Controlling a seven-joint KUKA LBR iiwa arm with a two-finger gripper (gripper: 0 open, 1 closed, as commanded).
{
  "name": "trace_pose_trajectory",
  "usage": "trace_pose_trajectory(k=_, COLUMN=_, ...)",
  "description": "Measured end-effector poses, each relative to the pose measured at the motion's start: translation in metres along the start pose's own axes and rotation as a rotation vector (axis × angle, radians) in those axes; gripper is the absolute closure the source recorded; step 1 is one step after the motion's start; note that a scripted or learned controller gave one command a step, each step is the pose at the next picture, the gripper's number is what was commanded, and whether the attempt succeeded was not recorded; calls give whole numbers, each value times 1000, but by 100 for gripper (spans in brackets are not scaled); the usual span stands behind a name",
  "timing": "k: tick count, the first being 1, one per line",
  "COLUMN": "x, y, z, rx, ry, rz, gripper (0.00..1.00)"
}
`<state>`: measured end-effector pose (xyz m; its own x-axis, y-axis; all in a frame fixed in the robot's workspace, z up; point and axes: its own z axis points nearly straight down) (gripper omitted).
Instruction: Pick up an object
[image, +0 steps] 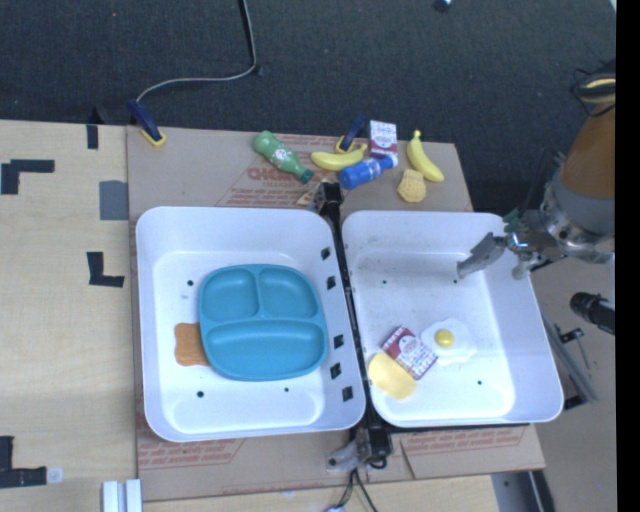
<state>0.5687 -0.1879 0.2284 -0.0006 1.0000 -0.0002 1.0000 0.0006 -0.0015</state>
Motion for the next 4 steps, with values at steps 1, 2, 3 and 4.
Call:
trace_pose_trajectory(k=1, x=70, y=16, z=142, rx=-4, ry=2, rz=-2, gripper=0)
trace_pose_trajectory(k=2, x=85, y=60, z=102, rx=-2, ry=0, rz=-1, gripper=0)
trace_pose_trajectory(k=3, x=131, y=-52, z=45, rx=0, ry=1, rz=-1, gripper=0)
trace_pose_trajectory(k=4, x=128, y=-53, z=45, rx=0, ry=1, rz=-1, gripper=0)
